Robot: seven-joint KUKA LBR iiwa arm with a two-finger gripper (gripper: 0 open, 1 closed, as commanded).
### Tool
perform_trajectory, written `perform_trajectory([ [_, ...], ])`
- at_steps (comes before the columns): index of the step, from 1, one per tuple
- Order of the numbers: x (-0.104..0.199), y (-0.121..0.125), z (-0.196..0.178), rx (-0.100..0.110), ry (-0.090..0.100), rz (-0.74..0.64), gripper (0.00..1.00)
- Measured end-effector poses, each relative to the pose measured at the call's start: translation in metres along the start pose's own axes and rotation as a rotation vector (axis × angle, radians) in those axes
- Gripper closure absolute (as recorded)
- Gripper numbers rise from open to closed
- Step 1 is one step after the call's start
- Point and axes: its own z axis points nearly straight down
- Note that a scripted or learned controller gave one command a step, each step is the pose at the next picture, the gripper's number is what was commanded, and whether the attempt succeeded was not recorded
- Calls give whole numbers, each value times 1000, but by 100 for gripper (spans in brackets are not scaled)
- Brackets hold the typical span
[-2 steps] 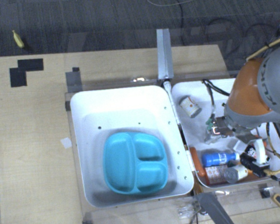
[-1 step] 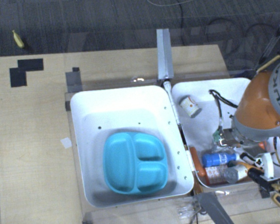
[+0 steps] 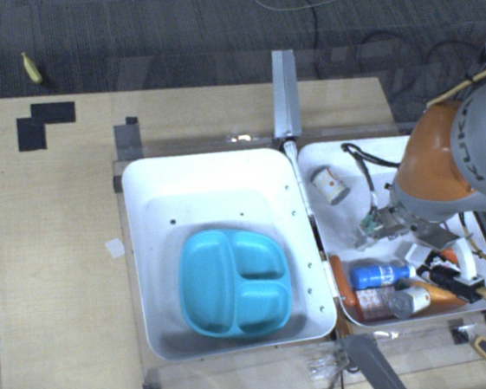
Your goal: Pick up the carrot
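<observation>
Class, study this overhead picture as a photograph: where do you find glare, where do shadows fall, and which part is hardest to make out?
Camera view: glare glints on the left bin's far rim; the blue divided plate casts a soft shadow on the bin floor; the arm shades the right bin, where the carrot and the gripper sit in clutter, fine detail unclear.

1. I see my arm [image 3: 481, 140] as a fat rounded grey shell.
2. A broad orange band [image 3: 427, 164] wraps it above the wrist.
3. Black cables [image 3: 366, 162] loop off the wrist.
4. The wrist end [image 3: 386, 221] shows grey metal with small greenish parts.
</observation>
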Motion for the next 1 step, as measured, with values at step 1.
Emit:
perform_trajectory([
  [1,-1,-2,0,-6,-6,-259,100],
])
